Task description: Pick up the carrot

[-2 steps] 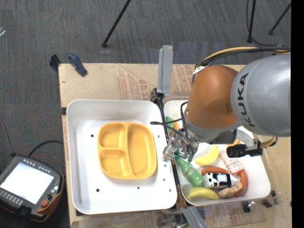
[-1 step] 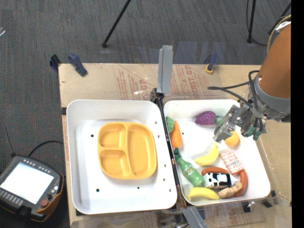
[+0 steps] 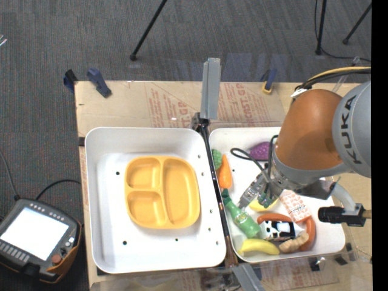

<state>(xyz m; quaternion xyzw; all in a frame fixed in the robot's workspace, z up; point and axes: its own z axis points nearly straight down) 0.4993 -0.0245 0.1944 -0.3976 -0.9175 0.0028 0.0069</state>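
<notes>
Hovering over the right bin (image 3: pixel 339 238), gripper (image 3: pixel 254 196) hangs mid-bin; finger state can't be told. Carrot (image 3: pixel 225 173) lies against the bin's left wall, near its far-left corner, long axis running roughly far-to-near along that wall. Carrot sits just left and slightly far of the gripper, above the green bottle (image 3: pixel 241 218).

Arm's orange band (image 3: pixel 309 132) hides part of right bin (image 3: pixel 242 137); end effector (image 3: pixel 253 196) too blurred to read.
</notes>
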